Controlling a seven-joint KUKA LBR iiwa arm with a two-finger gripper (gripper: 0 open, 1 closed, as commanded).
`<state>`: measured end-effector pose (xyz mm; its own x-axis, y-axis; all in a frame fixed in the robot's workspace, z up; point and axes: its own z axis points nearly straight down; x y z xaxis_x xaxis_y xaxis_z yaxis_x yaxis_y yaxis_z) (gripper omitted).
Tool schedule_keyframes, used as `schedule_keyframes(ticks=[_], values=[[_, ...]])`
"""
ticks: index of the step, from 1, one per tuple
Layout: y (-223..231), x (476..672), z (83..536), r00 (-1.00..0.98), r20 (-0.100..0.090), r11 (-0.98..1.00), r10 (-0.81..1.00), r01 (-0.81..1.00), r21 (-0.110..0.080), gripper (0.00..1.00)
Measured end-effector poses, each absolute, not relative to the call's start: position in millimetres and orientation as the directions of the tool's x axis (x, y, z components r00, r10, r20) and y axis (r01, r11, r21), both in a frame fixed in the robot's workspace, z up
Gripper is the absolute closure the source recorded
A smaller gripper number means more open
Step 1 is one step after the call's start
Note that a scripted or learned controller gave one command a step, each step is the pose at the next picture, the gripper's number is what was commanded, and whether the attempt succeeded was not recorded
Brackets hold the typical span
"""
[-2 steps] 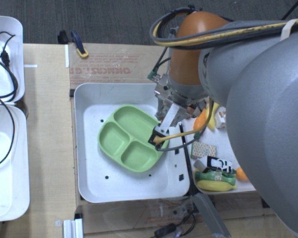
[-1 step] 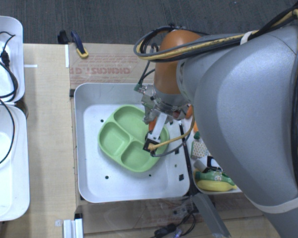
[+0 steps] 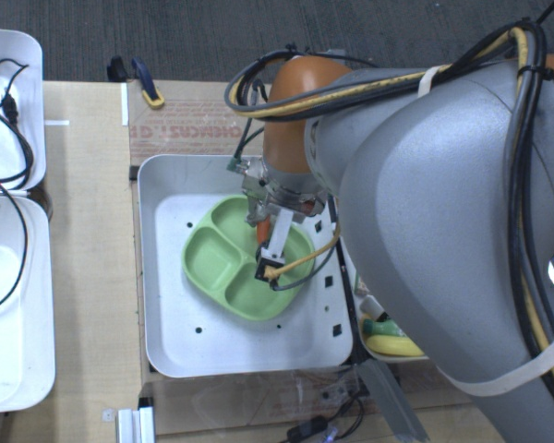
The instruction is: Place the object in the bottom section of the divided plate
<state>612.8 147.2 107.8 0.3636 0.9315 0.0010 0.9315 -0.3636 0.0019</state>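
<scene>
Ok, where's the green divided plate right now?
In the camera view, the green divided plate sits in the middle of the white bin at frame centre, its right side beneath the claw.

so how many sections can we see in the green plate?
3: top section, left section, bottom section. The arm covers the green plate on its right side, so another may be hidden.
</scene>
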Motion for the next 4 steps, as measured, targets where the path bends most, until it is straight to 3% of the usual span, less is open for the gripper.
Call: schedule_keyframes(ticks=[1, 2, 3, 4], values=[[128, 632.4, 130, 0.267, -0.003, -0.267, 0.964, 0.964, 0.000, 1.00], [129, 632.2, 130, 0.266, -0.003, -0.266, 0.964, 0.964, -0.001, 0.00], [105, 567.2, 170, 0.036, -0.002, -0.036, 0.999, 0.999, -0.004, 0.00], [103, 567.4, 178, 0.042, -0.003, -0.042, 0.999, 0.999, -0.006, 1.00]])
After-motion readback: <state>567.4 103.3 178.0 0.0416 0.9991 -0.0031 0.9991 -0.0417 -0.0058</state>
